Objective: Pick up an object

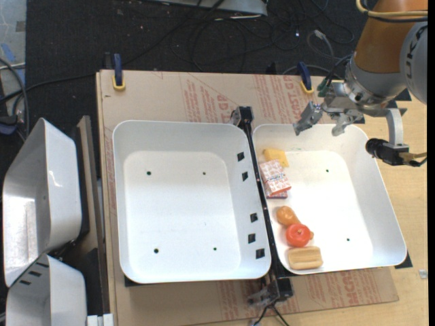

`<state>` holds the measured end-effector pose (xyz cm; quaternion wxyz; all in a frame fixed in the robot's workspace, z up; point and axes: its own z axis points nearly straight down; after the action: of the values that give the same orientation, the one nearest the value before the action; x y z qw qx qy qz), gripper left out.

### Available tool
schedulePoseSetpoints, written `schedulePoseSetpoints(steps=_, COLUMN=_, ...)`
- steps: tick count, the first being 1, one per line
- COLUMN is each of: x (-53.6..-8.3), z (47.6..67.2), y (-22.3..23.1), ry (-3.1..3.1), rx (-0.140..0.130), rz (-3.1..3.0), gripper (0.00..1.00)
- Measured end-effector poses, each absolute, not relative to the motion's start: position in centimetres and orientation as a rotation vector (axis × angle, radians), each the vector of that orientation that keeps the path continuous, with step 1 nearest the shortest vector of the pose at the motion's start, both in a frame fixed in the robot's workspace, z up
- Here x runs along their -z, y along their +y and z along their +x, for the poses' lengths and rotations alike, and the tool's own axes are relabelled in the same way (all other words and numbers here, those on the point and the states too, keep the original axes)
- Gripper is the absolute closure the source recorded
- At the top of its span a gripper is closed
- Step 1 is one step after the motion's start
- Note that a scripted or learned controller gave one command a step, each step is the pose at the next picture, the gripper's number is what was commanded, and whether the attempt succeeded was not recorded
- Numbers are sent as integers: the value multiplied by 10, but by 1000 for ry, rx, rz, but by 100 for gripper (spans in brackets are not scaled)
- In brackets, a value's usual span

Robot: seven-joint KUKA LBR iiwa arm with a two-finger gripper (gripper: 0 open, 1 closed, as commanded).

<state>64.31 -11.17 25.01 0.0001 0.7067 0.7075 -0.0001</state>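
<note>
Right bin (380, 202): tomato (298, 234), carton (274, 179), bread (304, 257).

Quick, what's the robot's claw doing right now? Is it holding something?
Gripper: open, holding nothing, up above the far edge of the right bin.

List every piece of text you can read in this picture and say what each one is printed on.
Red lettering on the cardboard sheet under the bins: printed upside down and too blurred to read.
Red and white packet in the right bin: print too small to read.
Nothing else carries readable text.
</note>
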Motion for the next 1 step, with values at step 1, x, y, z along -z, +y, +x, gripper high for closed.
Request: schedulePoseSetpoints(steps=1, x=-177, z=539, y=-107, ry=2226, rx=14, rz=2236, gripper=0)
